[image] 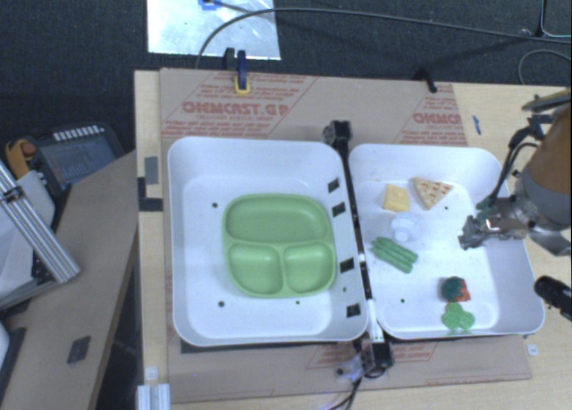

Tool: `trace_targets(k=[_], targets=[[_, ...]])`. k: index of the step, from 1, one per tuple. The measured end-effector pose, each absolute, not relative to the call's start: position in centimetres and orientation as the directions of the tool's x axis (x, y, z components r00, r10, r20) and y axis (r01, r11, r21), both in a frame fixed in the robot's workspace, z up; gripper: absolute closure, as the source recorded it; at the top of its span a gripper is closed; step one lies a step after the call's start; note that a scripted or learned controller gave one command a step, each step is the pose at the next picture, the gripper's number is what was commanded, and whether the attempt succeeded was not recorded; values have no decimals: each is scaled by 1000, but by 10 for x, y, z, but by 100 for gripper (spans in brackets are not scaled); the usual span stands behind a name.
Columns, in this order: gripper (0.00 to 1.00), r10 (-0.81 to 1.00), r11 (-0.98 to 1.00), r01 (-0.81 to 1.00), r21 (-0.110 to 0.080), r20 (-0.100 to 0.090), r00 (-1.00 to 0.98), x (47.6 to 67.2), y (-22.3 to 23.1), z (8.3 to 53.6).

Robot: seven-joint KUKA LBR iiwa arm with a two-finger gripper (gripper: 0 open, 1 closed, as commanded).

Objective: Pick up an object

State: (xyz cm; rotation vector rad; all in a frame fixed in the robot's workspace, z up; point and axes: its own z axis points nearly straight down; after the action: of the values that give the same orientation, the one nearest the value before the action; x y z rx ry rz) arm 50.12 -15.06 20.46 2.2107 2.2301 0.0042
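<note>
In the right bin (500,176) lie several small items: a yellow cube (396,197), a tan wedge like a pizza slice (433,192), a pale translucent piece (404,231), a green ridged pickle-like piece (394,254), a red-and-green berry (456,288) and a flat green leaf (458,317). My gripper (472,237) hangs over the bin's right half, just right of the bin's middle and above the berry. Nothing shows between its fingers.
The left bin (192,221) holds a green three-compartment plate (277,245). A black divider with clips (349,221) runs between the bins. Cardboard lies under both bins. A metal rail and a grey device sit off the bench at left (54,185).
</note>
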Motion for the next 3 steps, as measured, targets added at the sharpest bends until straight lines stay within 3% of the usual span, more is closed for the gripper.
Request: trace_targets(k=[1,3], targets=[[100,1000,11,1000,3,2,-11,527,-98,204],[100,1000,10,1000,3,2,-10,553,7,230]])
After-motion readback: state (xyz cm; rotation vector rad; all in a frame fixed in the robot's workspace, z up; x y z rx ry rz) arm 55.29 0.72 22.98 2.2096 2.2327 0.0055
